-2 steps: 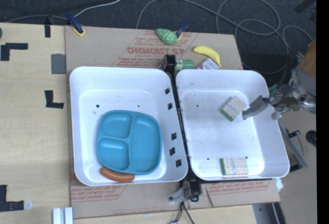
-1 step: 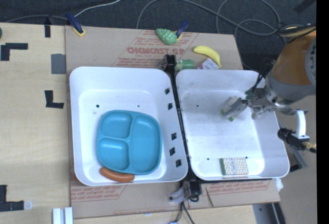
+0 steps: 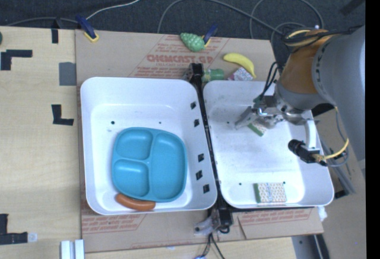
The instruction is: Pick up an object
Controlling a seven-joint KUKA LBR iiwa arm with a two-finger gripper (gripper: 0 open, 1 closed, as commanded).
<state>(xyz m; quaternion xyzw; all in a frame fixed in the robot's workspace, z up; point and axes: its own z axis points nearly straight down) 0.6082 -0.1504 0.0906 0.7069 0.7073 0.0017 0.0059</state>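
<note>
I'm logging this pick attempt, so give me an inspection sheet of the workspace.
Surface: two white bins, left bin and right bin, on cardboard.
Job's things: blue plate and sausage in left bin; patterned card and small green item in right bin.
Clutter: banana, green toy behind the bins.
Grippers: gripper low over right bin, near the green item.
Cables: cable on dark floor.
Surroundings: black tape marks.

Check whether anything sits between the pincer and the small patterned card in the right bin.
Nothing visible does. The pincer hangs over the upper part of the shallow white right bin, beside a small green item. The small patterned rectangular card lies near the bin's front edge, with bare white floor between them.
</note>
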